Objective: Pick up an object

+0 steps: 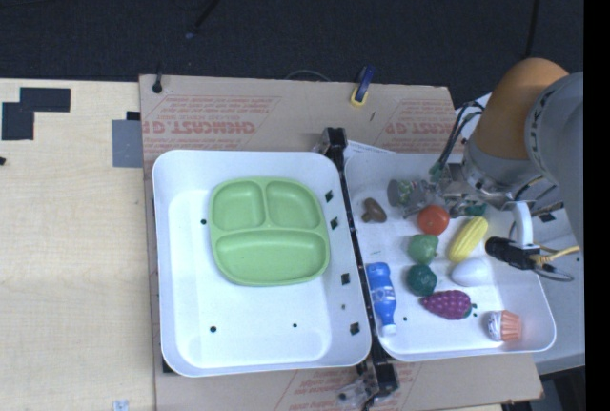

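A pale bench under dark floor carries two white bins. The left bin has open margins around a green divided plate. The right bin is crowded: the pincer hangs beside a red ball, its state unclear. The blue bottle lies lengthwise along the dividing wall.

Small toys lying loose in the right bin: red tomato, yellow corn, purple grapes, blue bottle along the left wall.
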`<state>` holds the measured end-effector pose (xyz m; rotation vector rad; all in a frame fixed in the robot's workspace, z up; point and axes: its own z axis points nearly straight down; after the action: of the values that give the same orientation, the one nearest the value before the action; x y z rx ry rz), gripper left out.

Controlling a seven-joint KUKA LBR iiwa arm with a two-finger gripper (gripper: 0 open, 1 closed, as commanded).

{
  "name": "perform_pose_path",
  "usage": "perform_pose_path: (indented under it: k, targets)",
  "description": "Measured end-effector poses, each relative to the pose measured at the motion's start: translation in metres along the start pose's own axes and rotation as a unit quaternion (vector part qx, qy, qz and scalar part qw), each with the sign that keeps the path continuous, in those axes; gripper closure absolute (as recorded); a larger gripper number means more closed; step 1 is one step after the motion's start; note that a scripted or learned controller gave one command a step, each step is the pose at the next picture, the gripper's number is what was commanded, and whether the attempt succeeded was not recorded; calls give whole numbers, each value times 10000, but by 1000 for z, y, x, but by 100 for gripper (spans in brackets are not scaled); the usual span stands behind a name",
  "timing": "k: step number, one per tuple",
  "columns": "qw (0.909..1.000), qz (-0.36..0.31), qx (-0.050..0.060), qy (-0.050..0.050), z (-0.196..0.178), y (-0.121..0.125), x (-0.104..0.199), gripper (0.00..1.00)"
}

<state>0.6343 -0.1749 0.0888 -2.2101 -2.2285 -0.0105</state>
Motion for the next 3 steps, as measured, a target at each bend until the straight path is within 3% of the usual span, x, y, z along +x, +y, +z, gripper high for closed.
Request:
perform_pose_path:
  k: [1,3]
  targets:
    - [10000,-3,23,-21,-9,-2,-2,100]
    - [10000,35,-10,-38,-119,1,-7,100]
